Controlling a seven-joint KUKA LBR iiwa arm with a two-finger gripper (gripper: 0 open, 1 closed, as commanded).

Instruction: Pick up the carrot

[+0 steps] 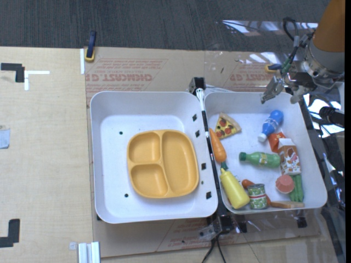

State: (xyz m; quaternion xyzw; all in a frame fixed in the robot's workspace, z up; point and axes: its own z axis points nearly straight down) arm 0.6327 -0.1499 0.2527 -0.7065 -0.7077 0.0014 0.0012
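Observation:
The carrot [218, 146] is orange and lies lengthwise against the left wall of the right bin [310, 156], just below a pizza slice [226, 126]. Its lower end nearly touches a yellow mustard bottle [234, 189]. My gripper [283, 94] hovers over the far right corner of the right bin, well up and to the right of the carrot. It is open, with nothing between its fingers.
In the right bin also lie a blue bottle [271, 123], a green bottle [260, 159], a carton [289, 158], a small can [256, 196] and a pink piece [284, 183]. The left bin [104, 147] holds a yellow divided plate [163, 163].

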